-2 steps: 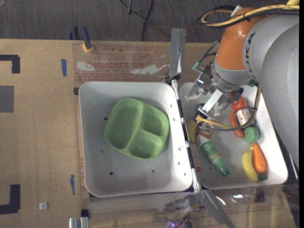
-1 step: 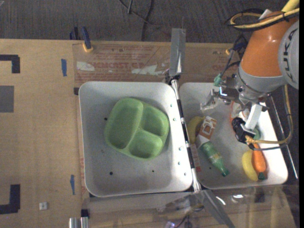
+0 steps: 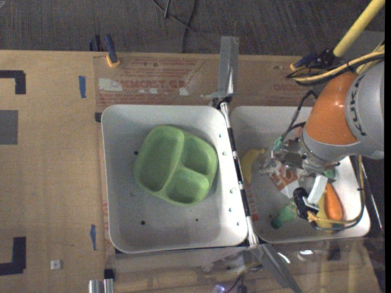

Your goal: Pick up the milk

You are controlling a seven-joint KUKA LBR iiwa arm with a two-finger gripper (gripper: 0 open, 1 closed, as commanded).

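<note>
The milk [image 3: 285, 176] looks like a small white carton with red-brown print, lying in the right bin [image 3: 263, 124] near its middle. My gripper [image 3: 280, 159] hangs directly over the carton's upper end and hides part of it. The grey wrist and orange band [image 3: 330, 112] reach in from the right above it. I cannot make out whether the carton is between the gripper's tips.
A yellow item [image 3: 251, 161] lies left of the gripper. A green item [image 3: 283, 217], an orange carrot-like piece [image 3: 333, 204] and a yellow piece [image 3: 324, 223] sit along the right bin's front. The left bin [image 3: 122, 224] holds a green divided plate [image 3: 177, 163].
</note>
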